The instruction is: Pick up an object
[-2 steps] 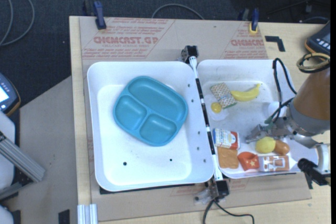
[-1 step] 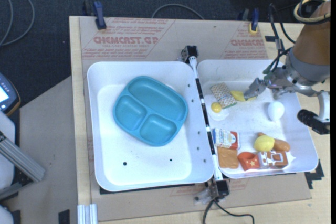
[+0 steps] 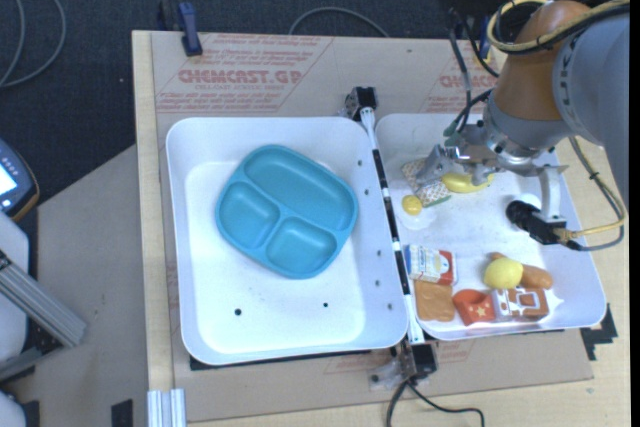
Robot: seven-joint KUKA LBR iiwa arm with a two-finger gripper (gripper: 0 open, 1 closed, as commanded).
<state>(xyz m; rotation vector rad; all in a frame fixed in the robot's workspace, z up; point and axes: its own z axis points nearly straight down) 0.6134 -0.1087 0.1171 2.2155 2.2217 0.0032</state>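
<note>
1. Toy food lies in the right bin (image 3: pixel 580 300): a yellow lemon (image 3: pixel 503 272), an orange block (image 3: pixel 433 301).
2. Gripper (image 3: pixel 455 167) hangs over a yellow piece (image 3: pixel 459 183); its grip state cannot be told.
3. Left bin (image 3: pixel 190 245) holds a blue tray (image 3: pixel 287 210).

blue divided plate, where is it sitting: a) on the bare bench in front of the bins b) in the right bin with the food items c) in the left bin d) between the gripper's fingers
c, the blue divided plate lies flat inside the left bin, alone there, while the small food items such as the yellow lemon lie in the right bin.
</note>
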